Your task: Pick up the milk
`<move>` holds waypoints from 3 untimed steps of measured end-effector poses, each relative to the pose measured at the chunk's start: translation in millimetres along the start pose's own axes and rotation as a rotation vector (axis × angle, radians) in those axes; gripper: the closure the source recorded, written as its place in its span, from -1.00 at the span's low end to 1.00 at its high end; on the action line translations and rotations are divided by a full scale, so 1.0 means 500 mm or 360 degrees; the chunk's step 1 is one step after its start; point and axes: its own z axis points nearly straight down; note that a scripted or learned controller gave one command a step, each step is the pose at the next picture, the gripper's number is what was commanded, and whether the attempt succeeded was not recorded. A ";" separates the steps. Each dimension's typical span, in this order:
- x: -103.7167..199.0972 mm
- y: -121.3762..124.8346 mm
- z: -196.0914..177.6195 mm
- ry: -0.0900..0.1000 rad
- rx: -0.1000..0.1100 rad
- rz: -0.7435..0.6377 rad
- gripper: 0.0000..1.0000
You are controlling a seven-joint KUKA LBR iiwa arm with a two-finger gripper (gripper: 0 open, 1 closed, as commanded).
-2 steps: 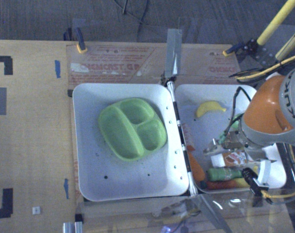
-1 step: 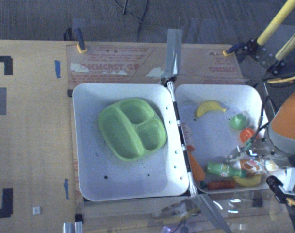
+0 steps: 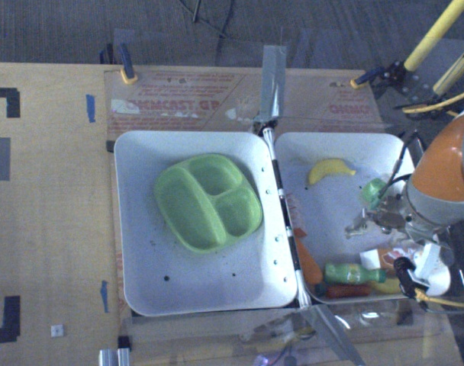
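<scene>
The milk (image 3: pixel 372 258) looks like a small white carton with an orange side. It lies near the front of the right bin (image 3: pixel 331 204), just above a green bottle (image 3: pixel 352 272). My gripper (image 3: pixel 367 223) hangs over the right bin's middle right, a little behind the milk and apart from it. The grey wrist and orange band (image 3: pixel 446 170) rise to its right. I see nothing held in the gripper.
The right bin also holds a banana (image 3: pixel 330 170) at the back, a green item (image 3: pixel 373 191) by the wrist, an orange carrot (image 3: pixel 308 262) and red and yellow pieces along the front wall. The left bin (image 3: pixel 140 273) bears a green divided plate (image 3: pixel 208 201).
</scene>
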 end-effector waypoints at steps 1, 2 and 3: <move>-0.073 -0.035 -0.005 0.0002 0.0006 0.0349 -1.00; -0.105 -0.027 -0.042 -0.0001 0.0006 0.1105 -1.00; -0.129 -0.019 -0.166 -0.0002 0.0006 0.1273 -1.00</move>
